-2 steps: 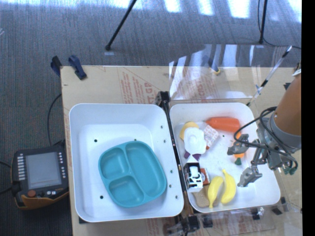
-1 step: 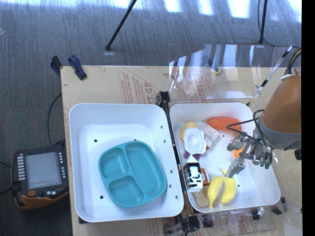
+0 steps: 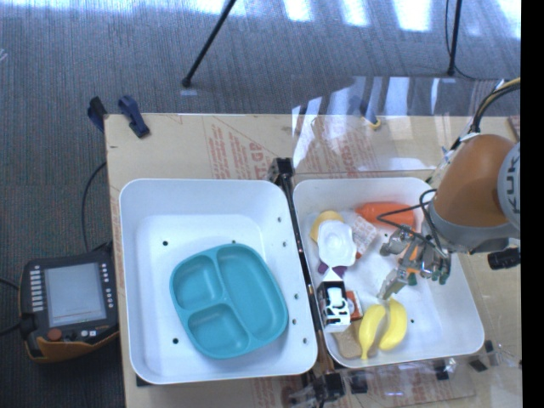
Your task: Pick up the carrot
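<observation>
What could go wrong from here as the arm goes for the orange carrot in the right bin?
The two-finger gripper hangs nearer the yellow bananas than the orange carrot, so it might close on the wrong thing. The carrot lies against crowded neighbours, including the white fried-egg toy, which could get nudged or caught.

I work in a robotics lab, not a kitchen. My bench (image 3: 212, 143) is a bare board with printed markings, carrying two white bins (image 3: 140, 228), and it stands on grey carpet (image 3: 85, 58). At the lower left of the frame a teach pendant (image 3: 68, 306) with a screen lies on the floor, its cable trailing off. Along the top, tripod legs (image 3: 212, 32) stand on the carpet. Blue clamps (image 3: 132, 116) grip the bench's upper left corner. The food is toy-like plastic.
</observation>
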Controlling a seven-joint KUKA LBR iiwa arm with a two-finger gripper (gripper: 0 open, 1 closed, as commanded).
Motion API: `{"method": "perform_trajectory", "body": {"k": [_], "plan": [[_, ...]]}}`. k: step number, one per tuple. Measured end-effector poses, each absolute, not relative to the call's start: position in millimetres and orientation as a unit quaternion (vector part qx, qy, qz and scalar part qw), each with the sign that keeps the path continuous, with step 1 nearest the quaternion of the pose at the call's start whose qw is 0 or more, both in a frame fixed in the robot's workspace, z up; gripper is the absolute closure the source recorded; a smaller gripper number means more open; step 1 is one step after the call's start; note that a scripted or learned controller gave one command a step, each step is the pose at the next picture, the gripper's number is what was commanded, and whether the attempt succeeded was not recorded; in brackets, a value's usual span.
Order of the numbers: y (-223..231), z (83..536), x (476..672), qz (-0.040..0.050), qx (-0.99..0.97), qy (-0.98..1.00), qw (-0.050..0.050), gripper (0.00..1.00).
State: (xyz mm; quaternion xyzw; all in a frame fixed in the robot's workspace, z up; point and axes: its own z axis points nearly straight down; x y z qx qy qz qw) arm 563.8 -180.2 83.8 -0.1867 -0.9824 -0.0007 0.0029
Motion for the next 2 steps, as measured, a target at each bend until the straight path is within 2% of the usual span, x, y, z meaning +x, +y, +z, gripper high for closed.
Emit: {"method": "perform_trajectory", "body": {"k": [1,2], "plan": [[-177,94,565.8,-0.0013,-0.183,-0.983,0.002,1.0],[-140,144,542.7,-0.0002,-0.308,-0.951,0.002,1.0]]}}
